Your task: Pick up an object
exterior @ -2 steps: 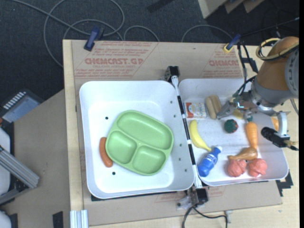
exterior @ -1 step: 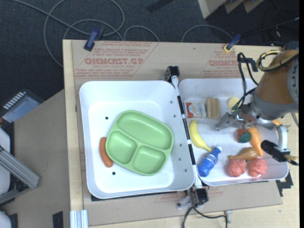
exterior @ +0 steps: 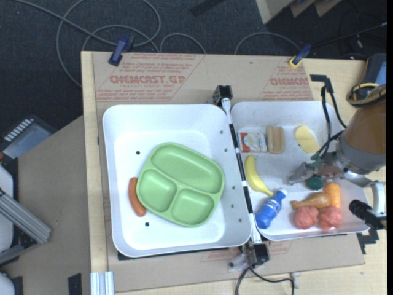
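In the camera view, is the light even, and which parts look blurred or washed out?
Camera view: the light is soft and fairly even; the white left bin looks bright, with only faint shadow beside the green divided plate. The grey arm with orange band and its gripper look soft and smeared above the white right bin, whereas the yellow banana and blue bottle stay reasonably sharp.

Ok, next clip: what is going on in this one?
The arm reaches in from the right with its gripper low in the right bin, among the toy foods near a banana, a blue bottle and a carrot. Nothing is visibly lifted yet. The left bin holds a green divided plate and a hot dog.
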